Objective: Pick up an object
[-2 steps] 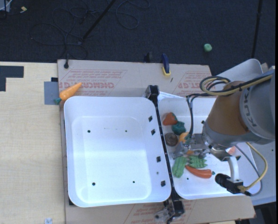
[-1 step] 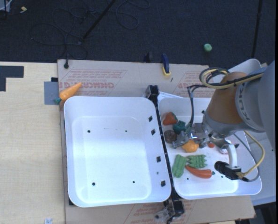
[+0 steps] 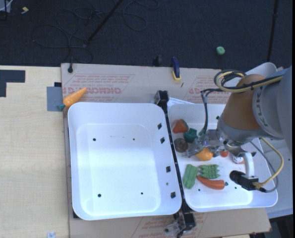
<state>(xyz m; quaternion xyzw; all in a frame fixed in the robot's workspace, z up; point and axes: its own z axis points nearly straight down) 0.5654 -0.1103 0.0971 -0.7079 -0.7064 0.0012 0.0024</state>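
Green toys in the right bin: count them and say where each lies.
3. A dark teal piece near the bin's upper middle, a green pod low at the left, a bumpy green one beside it. The arm may hide more.

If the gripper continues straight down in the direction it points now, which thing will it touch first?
Probably the orange round object: the gripper points down into the right bin just above it. Depth is unclear from this slanted view, so the teal piece beside it is possible too.

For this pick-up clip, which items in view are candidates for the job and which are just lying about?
Job:
gripper, low over the right bin
orange round piece beside it
red chilli
green pods
green pepper
red piece

Lying about:
toy carrot on the cardboard, outside the left bin
blue clamp
green ball on the floor
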